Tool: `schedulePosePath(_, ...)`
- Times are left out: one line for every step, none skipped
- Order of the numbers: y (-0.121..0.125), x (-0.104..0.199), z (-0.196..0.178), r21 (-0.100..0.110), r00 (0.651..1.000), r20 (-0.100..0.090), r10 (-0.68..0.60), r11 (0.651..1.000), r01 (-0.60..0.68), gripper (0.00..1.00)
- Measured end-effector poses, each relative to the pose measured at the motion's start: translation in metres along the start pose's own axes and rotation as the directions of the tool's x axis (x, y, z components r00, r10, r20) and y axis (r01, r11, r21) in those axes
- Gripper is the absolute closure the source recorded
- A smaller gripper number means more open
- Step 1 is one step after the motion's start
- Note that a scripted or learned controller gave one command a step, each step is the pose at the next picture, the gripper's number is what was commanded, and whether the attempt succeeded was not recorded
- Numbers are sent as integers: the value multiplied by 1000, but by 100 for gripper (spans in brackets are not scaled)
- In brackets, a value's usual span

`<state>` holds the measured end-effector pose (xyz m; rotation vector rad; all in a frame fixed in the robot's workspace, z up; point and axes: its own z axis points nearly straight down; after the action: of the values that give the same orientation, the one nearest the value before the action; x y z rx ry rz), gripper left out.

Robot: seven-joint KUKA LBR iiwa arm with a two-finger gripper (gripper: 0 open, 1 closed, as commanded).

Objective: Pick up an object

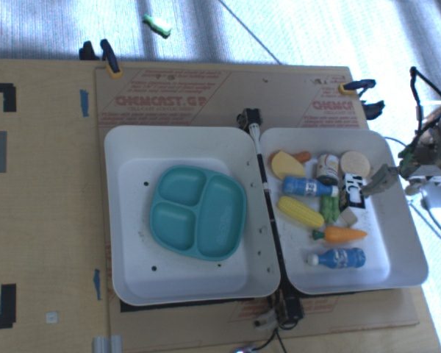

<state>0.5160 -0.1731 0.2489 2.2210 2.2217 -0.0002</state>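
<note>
The right bin [404, 259] holds several toys. There is a yellow fruit [287, 165], a small can [326, 168], a round beige disc [355, 162] and a blue bottle [308, 188]. Below them lie a corn cob [301, 212], a green piece [329, 208], a carrot [342, 234] and a second blue bottle [339, 257]. A black-and-white box [353, 190] sits in the right half. My gripper [376, 181] reaches in low over the bin's right rim, its tip just right of that box. Nothing shows held in it.
The left bin [125, 197] holds a teal divided plate [198, 212]. A black clamp [248, 118] sits at the far end of the seam between the bins. Cables and the arm's body [425, 157] crowd the right edge. Clips [353, 87] hold the cardboard sheet.
</note>
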Motion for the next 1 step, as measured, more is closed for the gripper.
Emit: schedulePosePath(44, 20, 51, 0, 796, -1, -606, 796, 606, 0)
